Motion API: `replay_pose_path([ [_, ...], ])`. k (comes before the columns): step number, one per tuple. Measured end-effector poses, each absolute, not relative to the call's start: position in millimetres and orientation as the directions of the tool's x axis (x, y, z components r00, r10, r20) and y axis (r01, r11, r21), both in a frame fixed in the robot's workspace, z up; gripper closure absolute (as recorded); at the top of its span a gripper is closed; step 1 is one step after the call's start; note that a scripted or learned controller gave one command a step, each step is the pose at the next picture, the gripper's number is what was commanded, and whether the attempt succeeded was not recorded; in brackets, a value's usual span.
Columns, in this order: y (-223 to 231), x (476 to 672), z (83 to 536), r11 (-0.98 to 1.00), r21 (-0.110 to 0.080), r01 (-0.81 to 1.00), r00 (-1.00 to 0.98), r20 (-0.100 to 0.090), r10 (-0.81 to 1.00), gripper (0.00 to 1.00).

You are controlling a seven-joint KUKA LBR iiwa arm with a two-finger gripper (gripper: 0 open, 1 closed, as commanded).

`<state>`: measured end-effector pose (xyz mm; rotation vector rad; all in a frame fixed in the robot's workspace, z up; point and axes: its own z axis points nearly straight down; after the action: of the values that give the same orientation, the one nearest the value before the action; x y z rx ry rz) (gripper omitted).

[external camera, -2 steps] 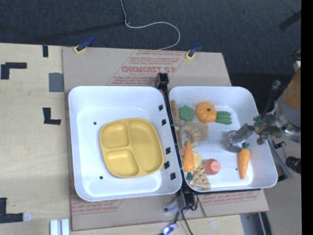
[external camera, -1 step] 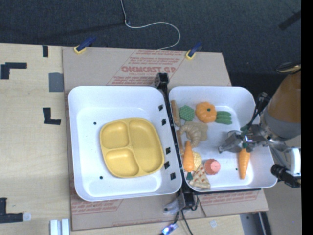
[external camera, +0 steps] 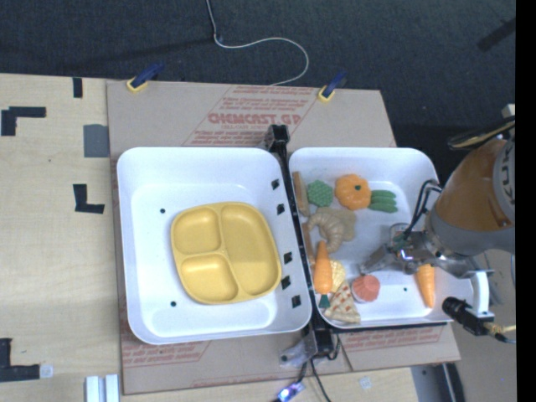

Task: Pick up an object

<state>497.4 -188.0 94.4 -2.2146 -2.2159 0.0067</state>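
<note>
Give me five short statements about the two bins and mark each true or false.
1. The yellow divided plate lies in the left bin. True.
2. The orange pumpkin sits in the left bin. False: it sits in the right bin.
3. The pincer is over the right bin. True.
4. The plate has five compartments. False: three.
5. A carrot lies in the right bin. True.

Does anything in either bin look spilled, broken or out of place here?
Nothing stands out. The toy foods lie loose in the right bin, and the yellow divided plate sits flat in the left bin. The gripper hangs low over the right bin's contents.
</note>
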Motion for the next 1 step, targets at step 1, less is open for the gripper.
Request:
replay_pose_path([
  [1, -187.5, 497.1, 83.1, 0.001, -0.004, 1.0, -0.001, 0.0, 1.0, 0.0],
])
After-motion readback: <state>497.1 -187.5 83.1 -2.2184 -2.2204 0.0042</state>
